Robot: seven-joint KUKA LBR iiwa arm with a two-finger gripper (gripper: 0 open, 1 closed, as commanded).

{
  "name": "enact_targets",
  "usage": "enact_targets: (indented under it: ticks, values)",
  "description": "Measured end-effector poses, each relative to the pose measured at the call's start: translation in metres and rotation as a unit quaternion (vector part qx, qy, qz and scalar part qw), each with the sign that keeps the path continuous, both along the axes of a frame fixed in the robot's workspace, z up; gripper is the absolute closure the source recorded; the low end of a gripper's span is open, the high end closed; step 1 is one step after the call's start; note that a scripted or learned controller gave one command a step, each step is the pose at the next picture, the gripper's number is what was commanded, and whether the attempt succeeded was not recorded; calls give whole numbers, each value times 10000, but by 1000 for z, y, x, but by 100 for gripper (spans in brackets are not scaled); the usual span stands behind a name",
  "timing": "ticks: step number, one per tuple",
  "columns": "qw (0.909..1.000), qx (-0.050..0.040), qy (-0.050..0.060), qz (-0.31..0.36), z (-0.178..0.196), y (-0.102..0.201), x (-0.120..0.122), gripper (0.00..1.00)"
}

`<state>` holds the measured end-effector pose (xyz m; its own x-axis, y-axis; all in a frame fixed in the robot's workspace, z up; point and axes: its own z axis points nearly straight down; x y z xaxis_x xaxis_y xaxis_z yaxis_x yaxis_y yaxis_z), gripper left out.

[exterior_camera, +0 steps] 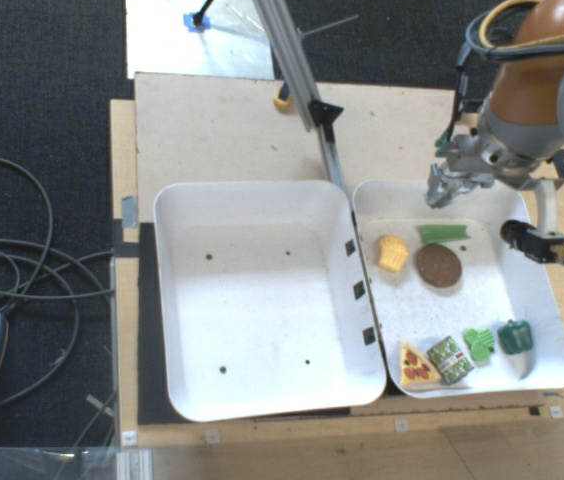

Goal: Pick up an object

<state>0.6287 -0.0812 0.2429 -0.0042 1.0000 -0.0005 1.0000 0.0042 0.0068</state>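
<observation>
My gripper (442,190) hangs over the back of the right bin (542,298), just above and left of a flat green strip (443,233). Nothing shows between its fingers. Below the strip lies a brown round disc (439,266), with a yellow chunk (393,253) to its left. Along the bin's front edge sit a pizza slice (417,366), a green patterned block (450,359), a light green piece (479,343) and a dark green pepper (515,337).
The left bin (252,298) adjoins the right one along a divider with black clips. A slanted metal pole (302,78) crosses the bench behind the bins. Cables and a pendant lie on the floor at the left.
</observation>
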Motion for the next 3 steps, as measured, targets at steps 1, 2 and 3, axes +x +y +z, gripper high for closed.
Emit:
enact_targets:
  ticks: [1, 2, 3]
  values:
    - [10000, 14, 26, 32, -9, 55, 4, 100]
    - [10000, 18, 31, 39, -5, 117, -8, 100]
    - [10000, 17, 25, 35, 0, 170, -10, 100]
